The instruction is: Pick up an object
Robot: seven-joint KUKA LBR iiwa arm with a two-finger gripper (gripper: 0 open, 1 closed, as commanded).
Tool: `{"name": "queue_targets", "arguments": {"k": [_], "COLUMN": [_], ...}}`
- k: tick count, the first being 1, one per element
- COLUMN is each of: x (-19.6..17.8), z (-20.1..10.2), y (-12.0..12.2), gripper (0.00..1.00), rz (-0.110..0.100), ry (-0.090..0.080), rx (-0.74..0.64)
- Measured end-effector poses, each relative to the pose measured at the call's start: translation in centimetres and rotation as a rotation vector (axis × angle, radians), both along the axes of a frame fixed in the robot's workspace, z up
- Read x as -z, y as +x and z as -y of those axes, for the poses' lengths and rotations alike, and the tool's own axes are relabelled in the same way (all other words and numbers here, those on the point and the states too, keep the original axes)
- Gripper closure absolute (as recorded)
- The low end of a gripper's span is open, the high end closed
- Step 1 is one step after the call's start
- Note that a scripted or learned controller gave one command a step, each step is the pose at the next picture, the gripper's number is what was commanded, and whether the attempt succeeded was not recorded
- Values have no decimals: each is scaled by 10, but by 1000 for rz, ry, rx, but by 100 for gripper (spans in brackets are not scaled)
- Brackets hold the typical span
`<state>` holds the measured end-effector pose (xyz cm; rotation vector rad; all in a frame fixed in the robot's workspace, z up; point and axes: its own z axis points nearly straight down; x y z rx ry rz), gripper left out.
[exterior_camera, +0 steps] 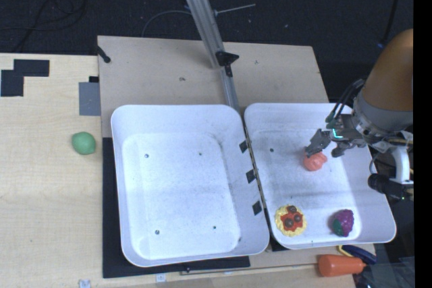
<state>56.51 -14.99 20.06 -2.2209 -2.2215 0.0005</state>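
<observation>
**Gripper over a salmon lump**

The gripper (pixel 326 143) hung with dark fingers spread apart just above a rounded, salmon-pink object (pixel 314 161) in the right bin (pixel 270 125). Near that bin's front wall lay a flat yellow disc (pixel 290 220) with red bumps and a knobbly purple cluster (pixel 342 222).

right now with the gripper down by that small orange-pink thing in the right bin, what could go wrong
The gripper sits to one side of the small orange-pink lump, not squarely over it, so closing may only nudge it away. The lump looks rounded and could roll across the smooth floor of the right white bin. A miss leaves the yellow round toy with red spots and purple berry-like toy as further targets.
</observation>
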Motion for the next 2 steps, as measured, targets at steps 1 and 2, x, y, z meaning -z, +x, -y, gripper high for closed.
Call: {"name": "queue_targets", "arguments": {"k": [1,2], "x": [0,46], "z": [0,-2], "y": [0,-9], "gripper": [0,0], "rz": [0,-3], "ry": [0,1], "rx": [0,0]}}
